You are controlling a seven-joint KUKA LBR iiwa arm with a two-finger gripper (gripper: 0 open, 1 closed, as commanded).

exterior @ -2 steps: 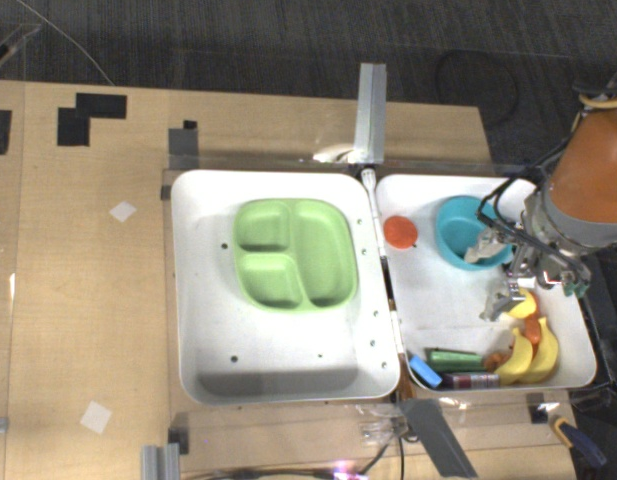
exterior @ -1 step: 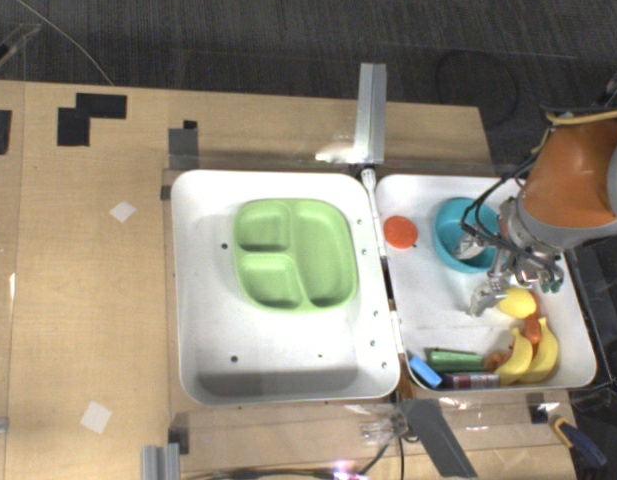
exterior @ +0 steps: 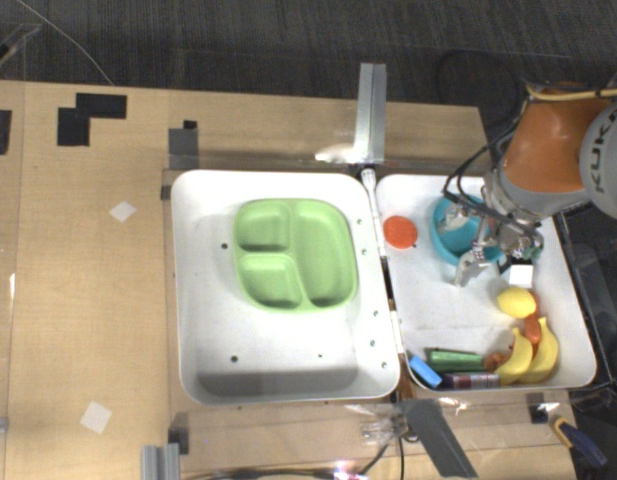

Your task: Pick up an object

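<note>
The claw (exterior: 485, 255), fingers' state impossible to tell, is hovering at the teal cup's (exterior: 450, 235) four o'clock in the right bin (exterior: 428, 308).

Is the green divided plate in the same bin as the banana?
No, the green plate lies in the left bin, while the banana is in the right bin.
</note>
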